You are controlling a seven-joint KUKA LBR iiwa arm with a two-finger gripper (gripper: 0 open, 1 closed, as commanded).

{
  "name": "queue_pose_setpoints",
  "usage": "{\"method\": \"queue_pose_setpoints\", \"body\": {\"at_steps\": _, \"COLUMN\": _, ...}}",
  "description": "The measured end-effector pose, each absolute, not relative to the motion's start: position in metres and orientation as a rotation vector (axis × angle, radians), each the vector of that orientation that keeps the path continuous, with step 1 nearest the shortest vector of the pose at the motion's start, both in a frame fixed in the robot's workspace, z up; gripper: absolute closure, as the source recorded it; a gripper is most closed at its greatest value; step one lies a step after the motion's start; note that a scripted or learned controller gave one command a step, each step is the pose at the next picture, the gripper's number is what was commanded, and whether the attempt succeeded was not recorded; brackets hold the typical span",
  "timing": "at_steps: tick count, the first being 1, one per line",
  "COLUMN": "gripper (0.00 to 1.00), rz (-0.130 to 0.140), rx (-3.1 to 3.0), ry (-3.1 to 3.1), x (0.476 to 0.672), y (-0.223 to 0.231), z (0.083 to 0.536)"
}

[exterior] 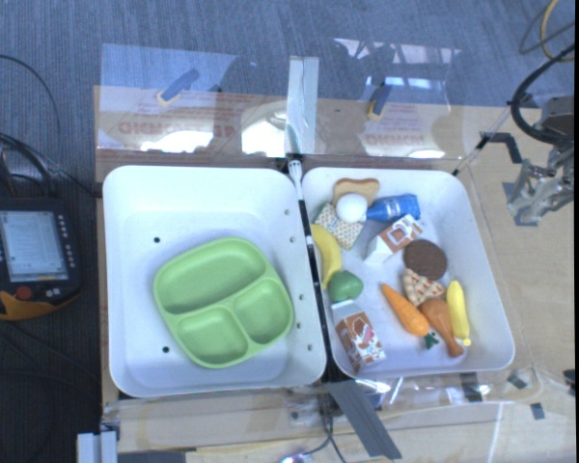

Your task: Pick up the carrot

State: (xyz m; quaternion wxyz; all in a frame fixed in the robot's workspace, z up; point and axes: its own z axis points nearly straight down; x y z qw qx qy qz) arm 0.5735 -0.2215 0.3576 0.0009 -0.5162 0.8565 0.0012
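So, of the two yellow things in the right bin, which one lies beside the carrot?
The corn cob by the bin's right wall, just right of the carrot. The banana lies along the left wall, farther off.

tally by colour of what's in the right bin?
Right bin, main colour of each item:
Yellow: 2, banana, corn cob
Orange: 2, carrot, orange piece
Green: 1, round fruit
Blue: 1, packet
White: 1, egg
Brown or tan: 4, bread slice, round cookie, waffle, cracker
Printed cartons: 2
Total: 13
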Motion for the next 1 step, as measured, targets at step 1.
{"method": "queue_pose_setpoints", "body": {"at_steps": 1, "gripper": 1.00, "rz": 0.001, "rx": -2.011, "ry": 2.409, "x": 0.5956, "y": -0.2209, "z": 0.3541}}
